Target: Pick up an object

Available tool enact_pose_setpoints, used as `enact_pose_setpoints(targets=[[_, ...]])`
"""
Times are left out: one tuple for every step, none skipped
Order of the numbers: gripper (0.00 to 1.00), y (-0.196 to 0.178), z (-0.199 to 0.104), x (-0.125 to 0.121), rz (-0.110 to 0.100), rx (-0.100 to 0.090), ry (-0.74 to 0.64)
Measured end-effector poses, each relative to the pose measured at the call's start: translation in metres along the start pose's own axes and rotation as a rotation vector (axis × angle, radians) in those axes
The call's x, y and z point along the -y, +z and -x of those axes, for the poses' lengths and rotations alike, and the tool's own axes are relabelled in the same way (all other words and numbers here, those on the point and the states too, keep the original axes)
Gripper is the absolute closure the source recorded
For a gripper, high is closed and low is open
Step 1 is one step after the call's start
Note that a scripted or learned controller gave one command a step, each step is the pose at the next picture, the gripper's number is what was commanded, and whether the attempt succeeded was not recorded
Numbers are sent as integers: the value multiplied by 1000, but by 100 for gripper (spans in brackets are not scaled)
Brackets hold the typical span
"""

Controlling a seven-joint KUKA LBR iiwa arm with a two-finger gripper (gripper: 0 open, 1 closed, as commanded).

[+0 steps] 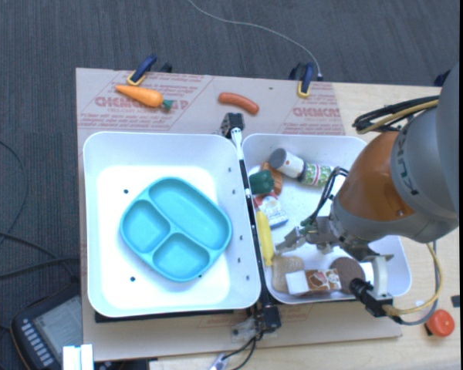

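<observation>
The right bin point(386, 272) holds several small objects: a little bottle with a green label point(302, 169), a green toy point(260, 180), a small printed packet point(275, 211), a long yellow piece point(265, 238), a tan bread slice point(288, 266), a white block point(297, 282) and a brown round piece point(344, 269). My gripper point(305, 236) hangs low over the middle of this bin, just right of the yellow piece and above the bread slice. It looks open, with nothing between its fingers. The arm's orange band point(370, 187) covers the bin's right part.
The left bin point(100, 206) holds a blue divided plate point(176, 228). A toy carrot point(143, 95) and a toy sausage point(238, 102) lie on the cardboard behind the bins. An orange cap point(441, 324) sits at the bench's front right.
</observation>
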State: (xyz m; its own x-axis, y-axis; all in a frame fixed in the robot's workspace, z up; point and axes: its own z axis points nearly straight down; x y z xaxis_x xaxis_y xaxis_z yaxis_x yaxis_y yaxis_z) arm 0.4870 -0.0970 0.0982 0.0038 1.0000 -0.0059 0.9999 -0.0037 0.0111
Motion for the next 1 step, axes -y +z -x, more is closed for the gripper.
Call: enact_pose_setpoints(targets=[[0, 10, 1, 1, -1, 0, 0]])
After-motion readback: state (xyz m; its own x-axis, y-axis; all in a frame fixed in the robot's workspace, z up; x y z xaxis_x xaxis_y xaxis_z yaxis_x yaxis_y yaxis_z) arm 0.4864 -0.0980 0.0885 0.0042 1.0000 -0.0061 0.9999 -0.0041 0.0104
